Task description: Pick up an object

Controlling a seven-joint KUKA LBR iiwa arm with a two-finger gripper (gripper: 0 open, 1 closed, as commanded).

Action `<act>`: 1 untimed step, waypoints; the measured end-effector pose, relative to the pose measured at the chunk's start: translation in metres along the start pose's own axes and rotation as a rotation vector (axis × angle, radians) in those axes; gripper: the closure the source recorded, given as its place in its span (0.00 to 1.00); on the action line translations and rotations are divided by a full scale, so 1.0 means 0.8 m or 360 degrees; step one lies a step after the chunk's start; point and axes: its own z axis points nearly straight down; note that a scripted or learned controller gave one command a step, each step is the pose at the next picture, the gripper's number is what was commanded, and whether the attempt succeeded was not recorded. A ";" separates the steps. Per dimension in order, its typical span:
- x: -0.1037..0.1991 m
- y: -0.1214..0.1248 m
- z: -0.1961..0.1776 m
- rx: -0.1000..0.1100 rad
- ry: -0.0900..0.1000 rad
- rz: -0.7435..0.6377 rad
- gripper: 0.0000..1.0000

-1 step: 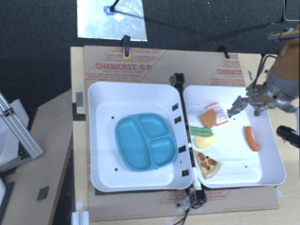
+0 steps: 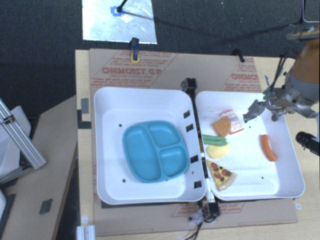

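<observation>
Gripper over the far end of the right bin; fingers apart, nothing between them.
Toy food lies below: waffle, green pod, pizza slice, sausage. Left bin holds a blue tray.
</observation>
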 end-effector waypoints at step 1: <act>0.009 0.007 0.059 0.0004 0.0001 -0.0003 0.00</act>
